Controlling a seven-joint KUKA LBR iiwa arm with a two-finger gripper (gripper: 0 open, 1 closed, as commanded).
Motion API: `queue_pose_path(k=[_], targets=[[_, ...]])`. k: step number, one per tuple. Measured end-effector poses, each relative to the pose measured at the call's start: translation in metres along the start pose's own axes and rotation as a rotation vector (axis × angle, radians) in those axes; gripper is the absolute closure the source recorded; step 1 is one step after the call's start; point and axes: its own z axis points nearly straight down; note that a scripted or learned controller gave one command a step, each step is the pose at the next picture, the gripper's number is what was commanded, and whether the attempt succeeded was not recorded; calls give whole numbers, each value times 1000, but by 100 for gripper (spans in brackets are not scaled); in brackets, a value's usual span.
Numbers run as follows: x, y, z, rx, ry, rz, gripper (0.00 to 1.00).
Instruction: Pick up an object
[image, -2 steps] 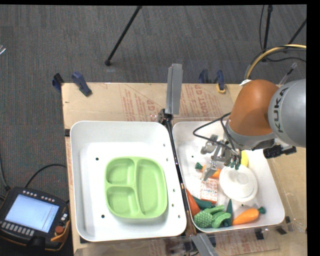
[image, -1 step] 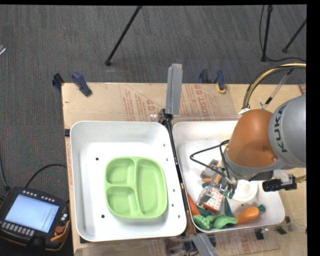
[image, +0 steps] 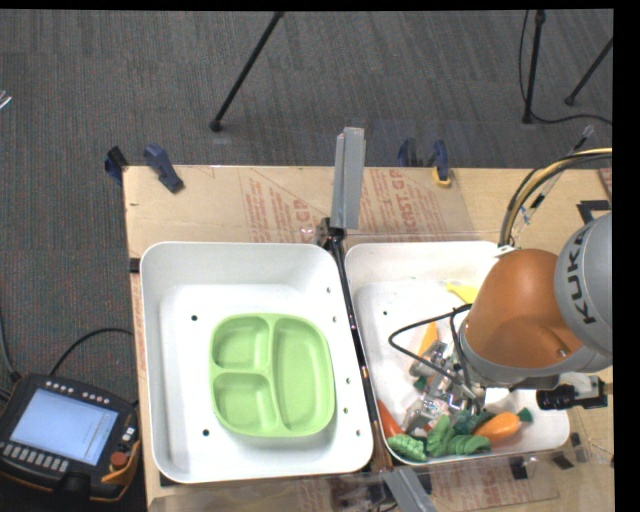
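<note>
The arm, with its orange band, reaches down into the right bin (image: 400, 262). My gripper (image: 436, 392) is low among a heap of toy food at the bin's front. Green leafy pieces (image: 445, 438) lie just below it, with an orange carrot (image: 502, 426) to their right. Another orange piece (image: 389, 417) rests at the bin's front left. A thin orange strip (image: 428, 335) lies above the gripper, and a yellow piece (image: 462, 291) shows beside the orange band. The arm hides the bin's right part.
The left bin (image: 170, 300) holds a green divided plate (image: 272, 374). A grey upright post (image: 348, 180) stands at the back between the bins. Black cables (image: 410, 335) loop off the wrist. A teach pendant (image: 65, 435) lies on the floor at the left.
</note>
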Motion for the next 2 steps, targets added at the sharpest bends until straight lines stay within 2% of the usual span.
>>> queue_pose_path(k=[1,2], targets=[[-73,12,7,4,22,66,0],[-73,12,-2,3,24,65,100]])
